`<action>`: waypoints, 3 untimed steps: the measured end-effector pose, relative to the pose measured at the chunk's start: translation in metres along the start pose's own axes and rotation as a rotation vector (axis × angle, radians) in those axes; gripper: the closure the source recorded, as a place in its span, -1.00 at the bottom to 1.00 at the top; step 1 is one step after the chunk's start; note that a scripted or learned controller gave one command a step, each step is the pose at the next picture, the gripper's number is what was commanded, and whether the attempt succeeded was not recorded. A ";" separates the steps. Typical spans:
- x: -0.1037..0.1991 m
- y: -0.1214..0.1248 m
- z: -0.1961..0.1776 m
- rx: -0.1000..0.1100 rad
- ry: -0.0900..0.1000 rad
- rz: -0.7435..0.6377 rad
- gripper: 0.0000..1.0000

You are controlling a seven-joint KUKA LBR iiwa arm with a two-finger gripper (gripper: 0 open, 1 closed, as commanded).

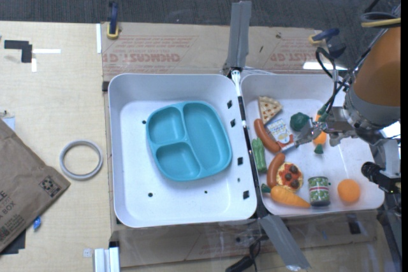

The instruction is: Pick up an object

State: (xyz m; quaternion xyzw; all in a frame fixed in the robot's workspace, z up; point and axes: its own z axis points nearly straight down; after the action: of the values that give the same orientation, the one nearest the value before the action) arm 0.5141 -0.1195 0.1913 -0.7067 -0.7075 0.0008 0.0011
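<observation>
Gripper (317,132) low in right bin (363,93), beside orange piece (320,137) (finger state: cannot tell). Step: approach. Next: close, lift straight.

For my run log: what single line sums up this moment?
claw: low in right bin, among toy food | blue tray: left bin | grasp: unconfirmed

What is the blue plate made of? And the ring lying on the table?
The blue plate looks like smooth moulded plastic: one even colour, rounded edges, three sections, a soft sheen. The ring looks like a roll of clear or pale tape, grey and slightly see-through, though it could be plastic; the picture is too small to be sure.
</observation>
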 end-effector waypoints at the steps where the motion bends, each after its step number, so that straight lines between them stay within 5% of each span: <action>1: -0.026 0.079 0.067 0.000 -0.001 0.085 -1.00; 2: -0.085 0.056 0.099 0.000 0.003 0.193 -1.00; 3: -0.086 0.056 0.090 -0.001 0.002 0.195 1.00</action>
State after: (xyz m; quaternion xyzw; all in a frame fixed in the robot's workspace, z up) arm 0.5697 -0.2054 0.1012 -0.7722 -0.6354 -0.0001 0.0016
